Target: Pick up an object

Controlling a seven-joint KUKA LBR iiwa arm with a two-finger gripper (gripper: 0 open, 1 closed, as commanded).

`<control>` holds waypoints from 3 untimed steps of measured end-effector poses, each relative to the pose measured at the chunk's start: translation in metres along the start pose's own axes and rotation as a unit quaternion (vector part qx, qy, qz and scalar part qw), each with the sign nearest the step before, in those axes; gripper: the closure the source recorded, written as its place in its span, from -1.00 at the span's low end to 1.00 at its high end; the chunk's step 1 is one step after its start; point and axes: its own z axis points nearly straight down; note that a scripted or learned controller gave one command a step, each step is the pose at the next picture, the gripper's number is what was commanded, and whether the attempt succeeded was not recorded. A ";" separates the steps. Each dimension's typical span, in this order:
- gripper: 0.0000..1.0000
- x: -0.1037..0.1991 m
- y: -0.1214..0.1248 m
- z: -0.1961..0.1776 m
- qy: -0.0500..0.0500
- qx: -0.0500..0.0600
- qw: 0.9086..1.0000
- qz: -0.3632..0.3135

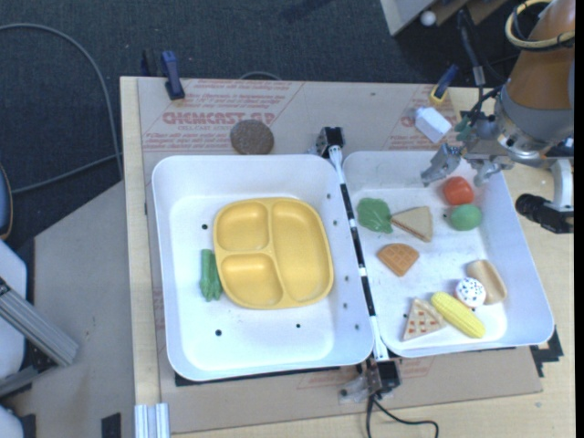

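- The pincer (pixel 464 164) is seen at the far right corner of the right bin (pixel 534 272), hanging from the grey wrist under the orange band of the arm (pixel 538 71).
- Its two metal fingers are spread apart, one toward the left and one toward the right, and nothing is seen between them, so it is judged released.
- A red tomato-like toy (pixel 458 191) lies just below the pincer, close to the fingertips; whether it is touched cannot be told.
- A green round toy (pixel 466 216) is placed just beside the red one, on its nearer side.
- Further left in the same bin, a green leaf-shaped toy (pixel 373 214) and a tan wedge (pixel 413 223) are found touching each other.
- An orange waffle-like piece (pixel 398 258) is set near the bin's middle.
- Along the near edge, a pizza slice (pixel 422 319), a yellow corn cob (pixel 458 314), a white dotted ball (pixel 471 292) and a bun-like toy (pixel 486 280) are clustered together.
- The left bin (pixel 173 245) is occupied by a yellow divided plate (pixel 272 252), with a green pod-shaped toy (pixel 211 275) lying just beside its left rim.
- Both bins are carried by the tabletop (pixel 210 112), where a brown round disc (pixel 251 138) is seen beyond the left bin.
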 end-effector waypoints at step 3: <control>1.00 -0.071 0.042 0.108 -0.001 -0.001 1.000 -0.002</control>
